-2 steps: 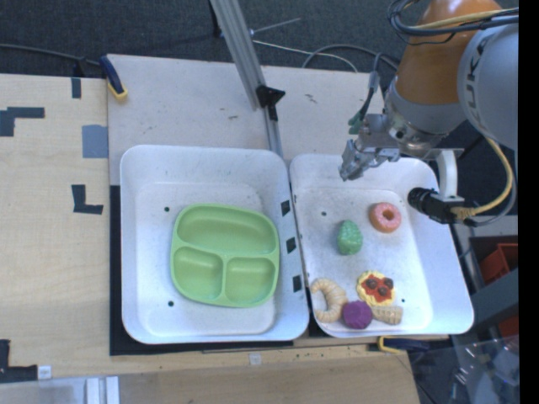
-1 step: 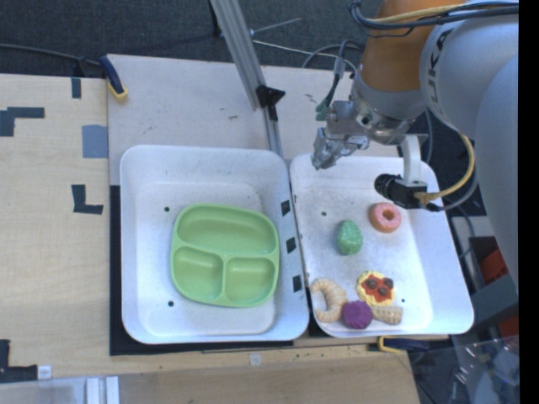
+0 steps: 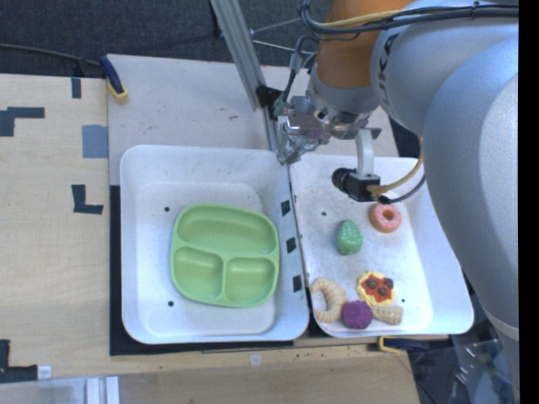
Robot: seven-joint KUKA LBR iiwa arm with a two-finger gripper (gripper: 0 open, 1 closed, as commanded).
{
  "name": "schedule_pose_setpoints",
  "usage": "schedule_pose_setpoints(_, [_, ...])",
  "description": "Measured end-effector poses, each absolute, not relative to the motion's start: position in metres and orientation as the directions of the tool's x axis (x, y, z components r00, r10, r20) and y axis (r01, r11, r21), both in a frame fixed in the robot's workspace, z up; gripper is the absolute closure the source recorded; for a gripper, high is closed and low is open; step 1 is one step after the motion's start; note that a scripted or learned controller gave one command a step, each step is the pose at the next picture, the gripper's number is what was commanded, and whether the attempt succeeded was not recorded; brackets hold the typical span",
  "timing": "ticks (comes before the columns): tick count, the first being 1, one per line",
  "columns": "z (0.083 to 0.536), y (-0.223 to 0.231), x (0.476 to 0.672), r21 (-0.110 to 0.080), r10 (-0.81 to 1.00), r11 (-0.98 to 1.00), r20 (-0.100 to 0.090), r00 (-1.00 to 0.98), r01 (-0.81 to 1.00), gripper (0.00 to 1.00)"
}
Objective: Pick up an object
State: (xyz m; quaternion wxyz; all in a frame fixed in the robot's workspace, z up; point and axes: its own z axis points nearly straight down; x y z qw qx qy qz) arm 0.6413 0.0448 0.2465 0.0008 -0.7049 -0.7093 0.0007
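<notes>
In the right bin [image 3: 438, 293], along its near edge, lie three small toy foods close together: a tan twisted piece like a pretzel [image 3: 328, 298], a purple ball [image 3: 356, 315] that touches it, and a yellow piece like a pizza slice [image 3: 378, 293] with red and dark spots, just beside the ball. They look light and made of soft rubber or foam, so I judge that they give a little under pressure and do not break. The purple ball is round and could roll out of a grasp; because it touches its neighbours, there is little room beside it. Farther in, near the middle of the bin, a green lumpy piece [image 3: 349, 237] stands apart from the others; I think it is the easiest to take, across its narrow sides. Near the right edge lies a pink doughnut [image 3: 386, 218], flat and low, best taken across its outer rim. The left bin [image 3: 135, 225] carries a green divided plate [image 3: 225, 254], stiff, smooth and too wide for an easy grasp. At the far edge, above the wall between the two bins, the gripper [image 3: 290, 146] hangs; nothing is seen in it, and how wide it stands I cannot tell.
</notes>
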Motion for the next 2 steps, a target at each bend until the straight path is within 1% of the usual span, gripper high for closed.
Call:
schedule_pose_setpoints(1, [0.231,0.0904,0.649,-0.002,1.0,0.005,0.0,-0.005,1.0,1.0])
schedule_pose_setpoints(2, [0.2321,0.0873,0.6491,-0.002,1.0,0.002,-0.002,-0.002,1.0,0.0])
